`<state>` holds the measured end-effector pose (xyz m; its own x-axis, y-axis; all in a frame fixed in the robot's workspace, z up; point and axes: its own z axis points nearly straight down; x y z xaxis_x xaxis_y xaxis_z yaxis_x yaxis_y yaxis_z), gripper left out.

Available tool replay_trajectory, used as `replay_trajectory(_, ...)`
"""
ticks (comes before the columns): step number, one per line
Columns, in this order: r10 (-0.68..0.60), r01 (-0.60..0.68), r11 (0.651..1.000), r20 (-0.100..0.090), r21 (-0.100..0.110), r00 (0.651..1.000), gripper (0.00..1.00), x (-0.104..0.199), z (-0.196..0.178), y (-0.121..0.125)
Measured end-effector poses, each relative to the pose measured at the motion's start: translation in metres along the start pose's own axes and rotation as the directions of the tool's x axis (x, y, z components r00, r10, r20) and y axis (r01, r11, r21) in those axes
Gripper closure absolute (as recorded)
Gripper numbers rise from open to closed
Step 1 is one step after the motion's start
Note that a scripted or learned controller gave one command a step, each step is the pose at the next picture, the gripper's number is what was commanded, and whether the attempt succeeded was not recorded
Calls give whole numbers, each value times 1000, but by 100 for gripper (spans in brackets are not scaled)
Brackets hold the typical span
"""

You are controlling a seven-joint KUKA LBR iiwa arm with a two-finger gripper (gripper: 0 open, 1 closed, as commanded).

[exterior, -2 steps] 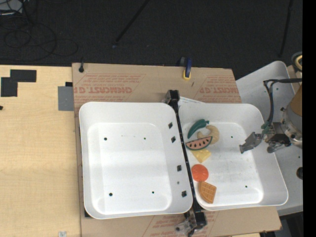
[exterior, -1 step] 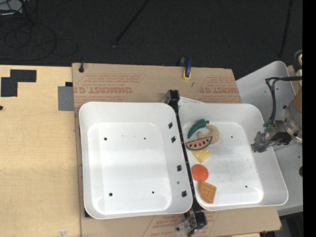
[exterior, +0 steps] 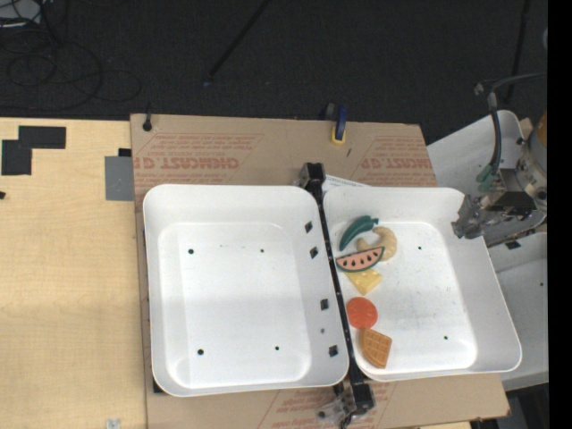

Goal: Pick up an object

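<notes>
Grey metal gripper (exterior: 466,224) with dark fittings; white-grey wrist housing, thin dark cable looping above it

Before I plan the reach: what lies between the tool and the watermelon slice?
Bare white bin floor between the tool and watermelon slice, per the camera view.

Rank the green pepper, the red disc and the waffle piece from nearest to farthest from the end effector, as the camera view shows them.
From the end effector at the right bin's far right edge:
1. Green pepper, at the top of the pile by the divider.
2. Red disc, lower down beside the divider.
3. Waffle piece, lowest, near the bin's front corner.
</notes>
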<state>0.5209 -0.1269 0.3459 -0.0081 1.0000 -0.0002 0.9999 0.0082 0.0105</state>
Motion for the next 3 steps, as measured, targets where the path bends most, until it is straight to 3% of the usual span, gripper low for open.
replay_trajectory(1,12,-12,1000,5,4,1000,100,-67,-72,0)
replay_trajectory(2,10,-10,1000,3,5,1000,100,-86,-137,-46)
replay_trajectory(3,2,-2,1000,0,9,1000,100,-35,-167,-23)
